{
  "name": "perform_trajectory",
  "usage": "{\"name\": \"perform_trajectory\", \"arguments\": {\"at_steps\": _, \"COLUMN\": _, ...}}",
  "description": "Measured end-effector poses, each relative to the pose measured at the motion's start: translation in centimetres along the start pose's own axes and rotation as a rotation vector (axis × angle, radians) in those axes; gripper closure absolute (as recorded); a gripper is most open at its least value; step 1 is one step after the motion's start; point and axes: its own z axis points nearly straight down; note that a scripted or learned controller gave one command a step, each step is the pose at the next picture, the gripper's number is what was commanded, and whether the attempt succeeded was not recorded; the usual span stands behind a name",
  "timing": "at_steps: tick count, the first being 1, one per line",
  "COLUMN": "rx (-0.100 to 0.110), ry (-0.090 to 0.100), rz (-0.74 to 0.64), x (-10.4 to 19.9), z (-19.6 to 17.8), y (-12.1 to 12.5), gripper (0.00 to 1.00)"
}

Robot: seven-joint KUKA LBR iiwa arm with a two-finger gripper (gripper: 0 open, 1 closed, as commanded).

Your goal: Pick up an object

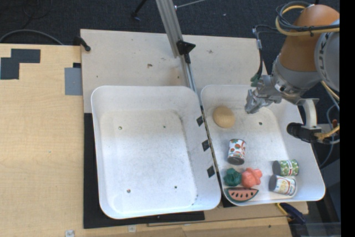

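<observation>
My gripper [253,106] hangs over the upper part of the right bin [266,119], just right of a tan round ball [224,117] and apart from it. Nothing shows between its fingers. Lower in the same bin stand a red-spotted can [237,151], a green-labelled can [286,167] and a white-labelled can [283,185]. A green toy [232,177], a red-orange toy [252,176] and a watermelon slice [242,194] lie along the bin's front edge.
The left bin [111,114] sits beside the right one, with black clips [206,145] along their shared wall. A slanted aluminium bar [169,14] rises behind the bins. A black fixture [304,131] sticks out at the right bin's right side.
</observation>
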Motion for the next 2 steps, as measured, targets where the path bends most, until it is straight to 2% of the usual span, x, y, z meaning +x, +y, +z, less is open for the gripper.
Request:
{"name": "perform_trajectory", "arguments": {"at_steps": 1, "rx": 0.002, "ry": 0.001, "rz": -0.004, "x": -0.1, "z": -2.2, "y": 0.0, "gripper": 1.0}}
{"name": "perform_trajectory", "arguments": {"at_steps": 2, "rx": 0.006, "ry": 0.004, "rz": -0.009, "x": 5.9, "z": -2.2, "y": -1.0, "gripper": 1.0}}
